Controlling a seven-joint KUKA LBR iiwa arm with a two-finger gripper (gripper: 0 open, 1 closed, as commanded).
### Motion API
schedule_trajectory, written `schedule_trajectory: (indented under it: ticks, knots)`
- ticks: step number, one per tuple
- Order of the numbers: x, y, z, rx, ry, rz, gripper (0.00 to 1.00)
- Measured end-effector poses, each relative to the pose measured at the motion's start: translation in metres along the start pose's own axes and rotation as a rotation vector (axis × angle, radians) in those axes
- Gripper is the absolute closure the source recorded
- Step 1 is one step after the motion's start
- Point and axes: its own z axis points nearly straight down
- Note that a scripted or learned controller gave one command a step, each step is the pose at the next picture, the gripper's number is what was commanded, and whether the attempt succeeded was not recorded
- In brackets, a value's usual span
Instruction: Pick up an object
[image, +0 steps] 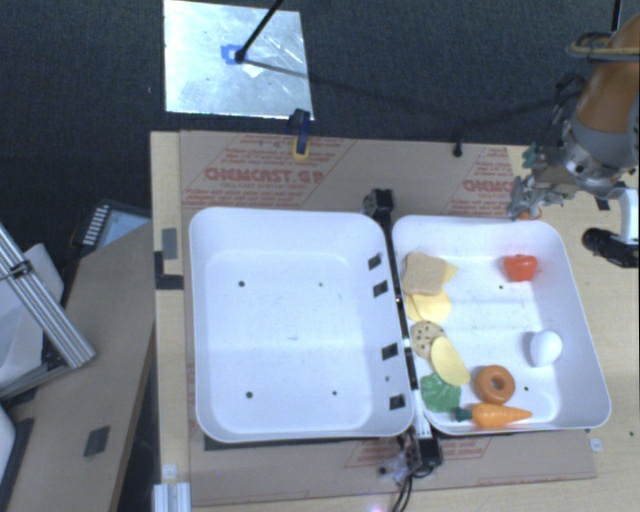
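Up at the far right corner, the gripper (527, 203) hangs over the rim of the right bin (580, 330); whether it is open or closed, I cannot tell. Nearest, just inside the bin, lies a small, glossy red-orange tomato (519, 267), round and untouched.

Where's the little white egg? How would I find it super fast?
Look at the right-hand white bin, the one with toy food in it. Along its right side, below the red tomato and above the brown donut, sits the egg. It's the only plain white, smooth, round thing there.
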Motion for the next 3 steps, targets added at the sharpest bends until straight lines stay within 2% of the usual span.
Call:
schedule_trajectory:
  ticks: [1, 2, 3]
  knots:
    - [-0.003, -0.008, -0.167, -0.012, 0.002, -0.011, 1.0]
    - [0.021, -0.032, -0.311, -0.012, 0.004, -0.014, 1.0]
    - [0.048, -0.08, -0.043, 0.024, 0.012, -0.009, 1.0]
